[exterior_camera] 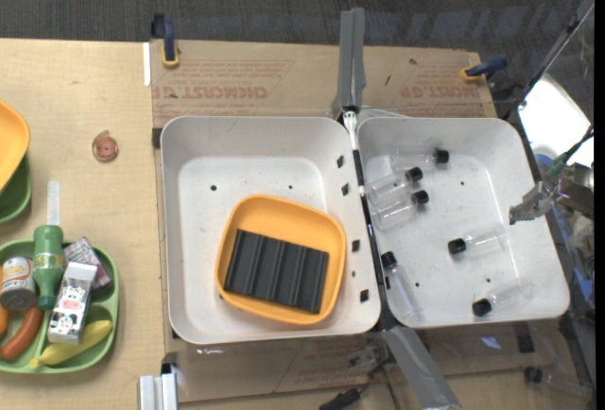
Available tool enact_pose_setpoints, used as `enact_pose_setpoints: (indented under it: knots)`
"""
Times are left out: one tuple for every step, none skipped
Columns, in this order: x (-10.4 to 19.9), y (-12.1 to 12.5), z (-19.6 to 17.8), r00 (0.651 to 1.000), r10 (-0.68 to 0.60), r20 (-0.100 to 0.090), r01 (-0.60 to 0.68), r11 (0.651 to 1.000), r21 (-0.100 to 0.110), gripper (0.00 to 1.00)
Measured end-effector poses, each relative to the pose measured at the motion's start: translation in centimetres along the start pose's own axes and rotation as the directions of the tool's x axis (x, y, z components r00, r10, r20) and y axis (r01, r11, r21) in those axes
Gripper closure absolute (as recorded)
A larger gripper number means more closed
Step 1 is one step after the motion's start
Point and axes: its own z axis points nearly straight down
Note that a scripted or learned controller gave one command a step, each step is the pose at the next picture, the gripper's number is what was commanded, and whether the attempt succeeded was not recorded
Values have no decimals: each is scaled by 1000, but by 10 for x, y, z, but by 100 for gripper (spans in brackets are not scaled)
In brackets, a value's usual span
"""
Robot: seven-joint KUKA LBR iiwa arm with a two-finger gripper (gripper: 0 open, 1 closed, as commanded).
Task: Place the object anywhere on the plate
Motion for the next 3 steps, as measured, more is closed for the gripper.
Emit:
enact_pose_setpoints:
  knots:
    - [3,-2,48,997,82,-1,-82,997,0,0]
    - [-3,1,31,993,116,-1,-116,993,-1,0]
    - [-2,1,21,990,140,-1,-140,990,-2,0]
